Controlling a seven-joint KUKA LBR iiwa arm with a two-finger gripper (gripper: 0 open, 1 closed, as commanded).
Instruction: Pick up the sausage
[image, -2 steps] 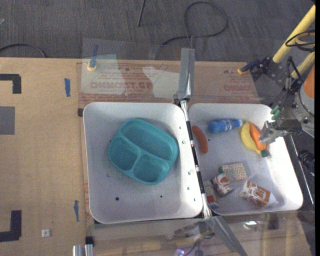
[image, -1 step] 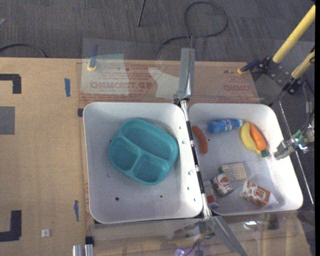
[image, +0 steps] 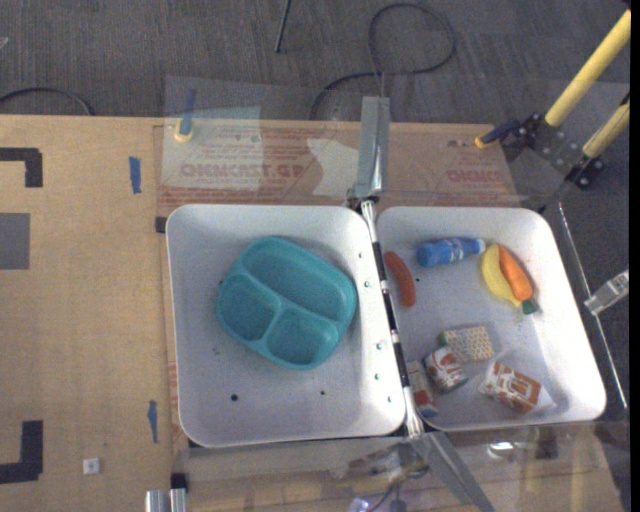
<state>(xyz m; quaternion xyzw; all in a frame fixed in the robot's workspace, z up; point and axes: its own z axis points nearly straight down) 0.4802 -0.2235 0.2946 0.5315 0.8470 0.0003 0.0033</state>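
The sausage (image: 401, 277) is a small reddish-brown link lying in the right bin (image: 570, 300), close to that bin's left wall and running top to bottom. Nothing touches it. Just to its right lies a blue bottle (image: 449, 250).
In the left bin (image: 195, 380) sits a teal divided plate (image: 287, 301). The right bin also holds a banana (image: 491, 276), a carrot (image: 517, 279), a checkered packet (image: 469, 343), a small can (image: 446, 368) and a red-and-white carton (image: 510, 387). A metal divider (image: 372, 160) stands behind the bins.
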